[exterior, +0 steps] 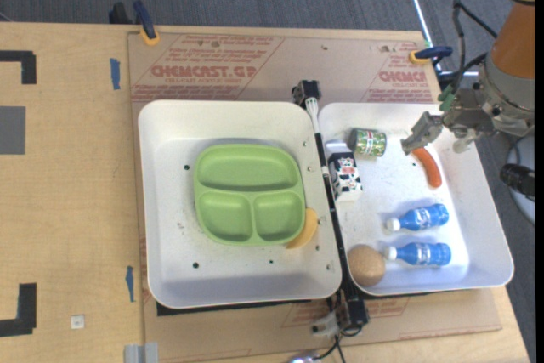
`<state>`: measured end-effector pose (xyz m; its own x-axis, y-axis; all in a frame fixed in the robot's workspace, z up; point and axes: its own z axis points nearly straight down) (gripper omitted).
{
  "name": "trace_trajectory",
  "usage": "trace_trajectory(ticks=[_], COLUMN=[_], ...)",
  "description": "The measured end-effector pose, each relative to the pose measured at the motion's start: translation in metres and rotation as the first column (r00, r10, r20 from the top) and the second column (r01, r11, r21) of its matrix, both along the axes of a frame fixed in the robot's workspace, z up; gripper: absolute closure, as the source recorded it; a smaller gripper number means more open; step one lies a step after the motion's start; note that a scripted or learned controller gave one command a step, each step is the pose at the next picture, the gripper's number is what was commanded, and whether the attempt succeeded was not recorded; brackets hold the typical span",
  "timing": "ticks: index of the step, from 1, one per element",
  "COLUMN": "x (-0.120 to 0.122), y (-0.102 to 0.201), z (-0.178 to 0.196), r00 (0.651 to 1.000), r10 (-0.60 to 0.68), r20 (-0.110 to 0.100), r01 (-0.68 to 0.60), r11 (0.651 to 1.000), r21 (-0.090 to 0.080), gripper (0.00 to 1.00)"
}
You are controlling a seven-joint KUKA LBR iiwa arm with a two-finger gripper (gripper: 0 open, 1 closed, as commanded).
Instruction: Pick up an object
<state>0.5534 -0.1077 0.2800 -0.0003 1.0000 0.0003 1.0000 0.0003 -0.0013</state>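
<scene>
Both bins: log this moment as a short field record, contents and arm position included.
left bin: green divided plate, banana against the plate's lower right corner
right bin: green can on its side, orange carrot-like piece, small printed carton, two blue bottles lying flat, brown ball
gripper: over the right bin's upper right, above the orange piece
held: nothing visible

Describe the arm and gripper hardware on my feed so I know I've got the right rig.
A grey arm with a broad orange band above the wrist. The gripper is grey metal, blocky, with two fingers. Dark cables loop beside the wrist.
</scene>
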Motion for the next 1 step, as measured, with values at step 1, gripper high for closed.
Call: trace_trajectory(ticks=[1], x=[0.0412], y=[-0.0572], z=[-0.0884], r00=[1.0], r10=[-0.028], r20=[-0.001], r01=[0.028], r11=[1.0], r21=[0.0], gripper=[0.0])
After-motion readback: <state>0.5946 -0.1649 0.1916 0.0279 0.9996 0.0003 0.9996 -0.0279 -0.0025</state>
